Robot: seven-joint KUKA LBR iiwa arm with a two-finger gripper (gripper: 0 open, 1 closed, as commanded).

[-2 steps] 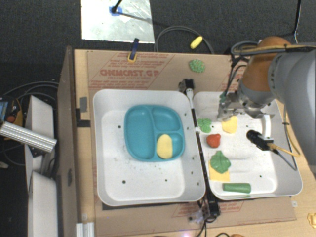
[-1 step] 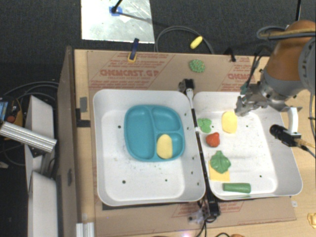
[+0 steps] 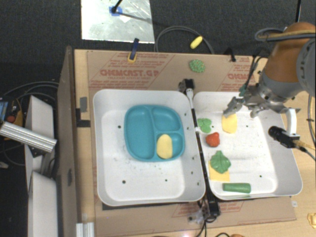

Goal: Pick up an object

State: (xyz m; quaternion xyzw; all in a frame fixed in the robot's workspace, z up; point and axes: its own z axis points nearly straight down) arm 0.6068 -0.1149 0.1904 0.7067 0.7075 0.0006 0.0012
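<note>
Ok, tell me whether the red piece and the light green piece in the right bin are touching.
Apart. The camera view shows a strip of white bin floor between the red piece and the light green piece up-left of it.

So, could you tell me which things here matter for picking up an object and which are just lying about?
In the job:
gripper
yellow block, right beneath it
right bin

Lying about:
red piece
leafy green toy
green bar
blue plate with a yellow lump, left bin

"CHEMCAST" on the cardboard sheet (image 3: 148,68)
</note>
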